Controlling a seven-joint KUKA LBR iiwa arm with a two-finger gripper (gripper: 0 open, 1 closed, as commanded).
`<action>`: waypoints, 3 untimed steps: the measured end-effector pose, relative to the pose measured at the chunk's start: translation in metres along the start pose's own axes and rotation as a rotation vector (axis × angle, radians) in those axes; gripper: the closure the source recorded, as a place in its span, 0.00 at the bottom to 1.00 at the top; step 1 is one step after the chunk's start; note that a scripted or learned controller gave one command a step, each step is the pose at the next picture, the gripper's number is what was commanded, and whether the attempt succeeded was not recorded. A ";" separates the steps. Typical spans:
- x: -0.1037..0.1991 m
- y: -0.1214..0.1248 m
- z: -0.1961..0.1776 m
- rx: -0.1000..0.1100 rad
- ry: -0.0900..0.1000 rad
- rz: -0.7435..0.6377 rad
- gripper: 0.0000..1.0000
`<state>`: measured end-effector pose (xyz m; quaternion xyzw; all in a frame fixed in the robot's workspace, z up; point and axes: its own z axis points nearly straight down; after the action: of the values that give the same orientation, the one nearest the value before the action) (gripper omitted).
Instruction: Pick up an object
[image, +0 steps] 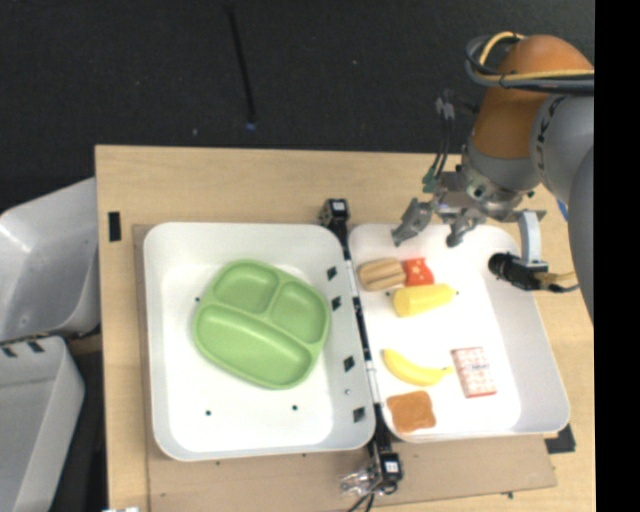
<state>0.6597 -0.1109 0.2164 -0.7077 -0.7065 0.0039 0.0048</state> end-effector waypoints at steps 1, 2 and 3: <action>0.000 0.003 -0.008 -0.014 -0.001 -0.002 0.00; 0.001 -0.006 0.039 -0.009 -0.004 -0.001 0.00; 0.006 0.002 0.094 -0.010 -0.003 -0.004 0.00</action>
<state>0.6602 -0.1047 0.1226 -0.7063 -0.7079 0.0016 0.0001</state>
